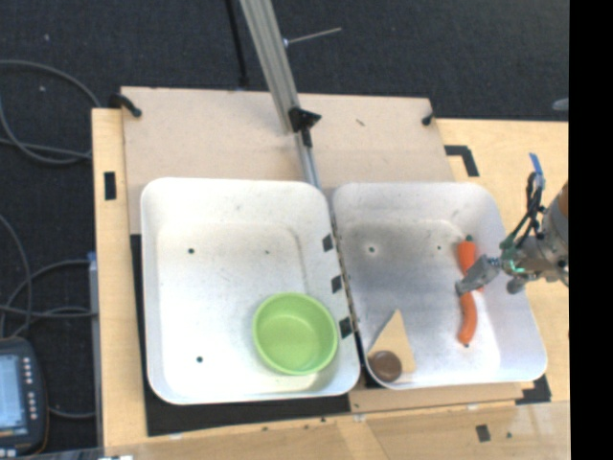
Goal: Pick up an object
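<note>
A long orange carrot-shaped object point(467, 319) lies lengthwise in the right part of the right bin point(421, 209). My gripper point(496, 278) reaches in over that bin's right rim and hangs open. One grey finger point(475, 277) crosses in front of the orange object's middle, and the other sits to its right. Nothing shows between the fingers. A tan wedge point(392, 336) and a small brown round piece point(385, 363) rest at the right bin's near left corner. A green bowl point(295, 332) stands in the left bin point(211, 238), toward its near right corner.
A slanted aluminium post point(273, 56) rises from behind the bins, where the two meet. Cables point(29, 94) trail over the dark floor on the left. The bench's wooden edge point(421, 429) runs along the front.
</note>
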`<action>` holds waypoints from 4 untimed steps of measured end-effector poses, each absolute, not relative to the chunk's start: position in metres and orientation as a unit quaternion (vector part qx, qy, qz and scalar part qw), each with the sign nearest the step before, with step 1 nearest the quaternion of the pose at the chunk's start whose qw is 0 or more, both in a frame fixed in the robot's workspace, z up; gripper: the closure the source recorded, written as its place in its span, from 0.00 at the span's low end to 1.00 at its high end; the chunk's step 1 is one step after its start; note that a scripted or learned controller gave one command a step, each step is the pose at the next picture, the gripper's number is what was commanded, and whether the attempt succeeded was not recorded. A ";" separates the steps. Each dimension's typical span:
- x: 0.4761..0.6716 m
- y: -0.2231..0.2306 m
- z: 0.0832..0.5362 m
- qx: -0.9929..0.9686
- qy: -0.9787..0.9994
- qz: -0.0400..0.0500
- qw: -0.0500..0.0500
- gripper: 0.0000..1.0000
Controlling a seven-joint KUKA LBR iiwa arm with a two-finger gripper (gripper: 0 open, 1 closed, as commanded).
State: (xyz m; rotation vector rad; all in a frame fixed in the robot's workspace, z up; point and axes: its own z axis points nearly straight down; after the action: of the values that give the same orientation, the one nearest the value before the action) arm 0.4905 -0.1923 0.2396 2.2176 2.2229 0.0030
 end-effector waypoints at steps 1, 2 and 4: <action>0.491 -0.187 0.195 0.707 0.707 -0.001 0.000 0.00; 0.492 -0.191 0.152 0.707 0.707 -0.002 -0.001 0.00; 0.494 -0.192 0.113 0.709 0.706 0.001 0.002 1.00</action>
State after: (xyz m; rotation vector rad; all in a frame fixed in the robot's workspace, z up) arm 0.4936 -0.1925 0.1131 2.2234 2.2135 0.0042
